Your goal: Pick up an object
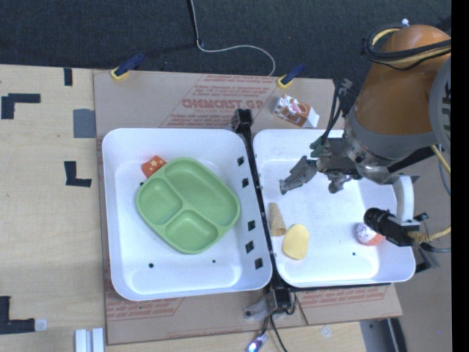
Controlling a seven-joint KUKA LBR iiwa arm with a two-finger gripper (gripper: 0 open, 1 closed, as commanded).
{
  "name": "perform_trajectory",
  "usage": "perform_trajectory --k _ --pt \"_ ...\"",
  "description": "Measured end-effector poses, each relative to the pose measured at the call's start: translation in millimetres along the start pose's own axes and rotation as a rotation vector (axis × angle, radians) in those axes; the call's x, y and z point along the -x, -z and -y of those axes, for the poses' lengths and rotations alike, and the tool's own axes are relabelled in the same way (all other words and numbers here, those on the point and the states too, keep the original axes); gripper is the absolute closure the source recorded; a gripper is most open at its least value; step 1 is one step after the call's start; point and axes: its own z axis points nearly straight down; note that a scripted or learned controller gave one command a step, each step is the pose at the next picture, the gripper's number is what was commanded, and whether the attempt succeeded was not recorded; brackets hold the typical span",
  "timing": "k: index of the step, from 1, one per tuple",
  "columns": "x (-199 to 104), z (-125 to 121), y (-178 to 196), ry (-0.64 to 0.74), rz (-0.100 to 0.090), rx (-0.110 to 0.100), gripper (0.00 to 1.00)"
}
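The two-finger gripper point(316, 176) is hovering open (nothing between its fingers), with the rounded yellow plastic lump point(296, 241) lying below-left.

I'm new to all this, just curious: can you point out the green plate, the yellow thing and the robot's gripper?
green divided plate point(188, 204): camera view, its middle ridge.
yellow object point(296, 241): camera view, its centre.
gripper point(316, 177): camera view, midway between its fingertips.
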Motion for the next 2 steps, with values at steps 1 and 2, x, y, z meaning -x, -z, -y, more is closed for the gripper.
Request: perform_trajectory --k 1,2 --pt "-53.4 18.1 100.4 -0.003 0.003 0.009 0.0" --pt "-50.2 17.8 104.4 -0.009 0.007 -0.001 1.0"
